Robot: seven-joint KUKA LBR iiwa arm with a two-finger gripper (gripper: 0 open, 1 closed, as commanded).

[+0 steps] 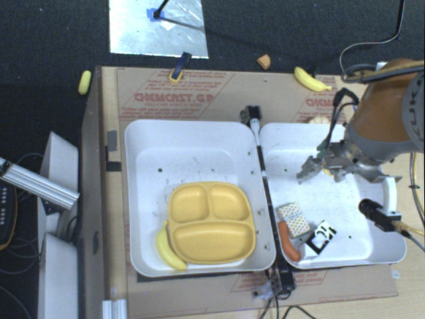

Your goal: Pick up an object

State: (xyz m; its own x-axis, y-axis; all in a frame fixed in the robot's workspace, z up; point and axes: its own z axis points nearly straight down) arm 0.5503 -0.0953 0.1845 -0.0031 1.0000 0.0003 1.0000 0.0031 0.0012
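Observation:
My gripper (313, 170) hangs over the middle of the right bin (372, 244), above its bare floor. Nothing is seen held in it. Near that bin's front left corner lie an orange-red sausage-shaped toy (289, 240), a small checkered packet (293, 219) and a black-and-white block (321, 236). They sit close together, well in front of the gripper and a little to its left. The left bin (143, 178) holds a yellow divided plate (211, 221) with a yellow banana (167, 248) tucked against its front left edge.
A black divider (260, 171) runs between the two bins. On the cardboard behind the bins lie another banana (311, 79), a small orange piece (263, 61) and a blue-and-yellow tool (179, 66). A yellow item (84, 82) lies off the bench's left corner.

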